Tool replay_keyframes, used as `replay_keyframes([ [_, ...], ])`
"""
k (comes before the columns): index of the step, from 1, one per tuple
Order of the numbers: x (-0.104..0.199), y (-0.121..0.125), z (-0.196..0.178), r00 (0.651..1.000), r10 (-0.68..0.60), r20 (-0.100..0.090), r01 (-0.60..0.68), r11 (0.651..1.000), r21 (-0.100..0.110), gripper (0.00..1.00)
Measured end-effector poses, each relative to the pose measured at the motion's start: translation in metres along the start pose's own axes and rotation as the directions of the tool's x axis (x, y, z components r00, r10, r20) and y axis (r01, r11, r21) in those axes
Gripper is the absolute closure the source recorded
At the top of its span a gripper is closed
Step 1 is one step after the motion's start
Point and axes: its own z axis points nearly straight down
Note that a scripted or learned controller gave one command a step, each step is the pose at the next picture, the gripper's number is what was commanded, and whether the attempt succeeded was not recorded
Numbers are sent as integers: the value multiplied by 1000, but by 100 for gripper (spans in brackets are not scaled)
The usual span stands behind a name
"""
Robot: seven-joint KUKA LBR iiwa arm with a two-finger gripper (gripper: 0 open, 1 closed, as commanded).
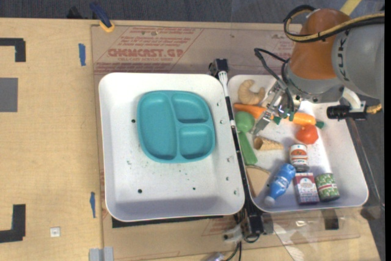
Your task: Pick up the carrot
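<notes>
Your claw (pixel 273 112) is hanging low in the right bin (pixel 354 162), and the carrot (pixel 248 109) is lying at that bin's left side, its orange body reaching from the divider toward the claw's tips. You are seeing them touching or nearly so; whether the claw is spread or closed cannot be told. The teal divided plate (pixel 176 125) is sitting in the left bin (pixel 116 150).

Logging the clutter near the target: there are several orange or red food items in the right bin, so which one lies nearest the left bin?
The long carrot, lying crosswise near the dividing rim. The small orange piece and the red tomato sit further right.
</notes>
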Motion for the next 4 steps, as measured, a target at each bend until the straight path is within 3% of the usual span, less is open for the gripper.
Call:
replay_keyframes([
  [1, -3, -7, 0, 967, 256, -2, -256, 967, -1, 0],
  [2, 6, -8, 0, 754, 656, -2, -656, 754, 1, 0],
  [3, 3, -6, -13, 757, 654, 4, -654, 757, -5, 100],
  [4, 104, 32, -98, 515, 857, -5, -857, 515, 5, 100],
])
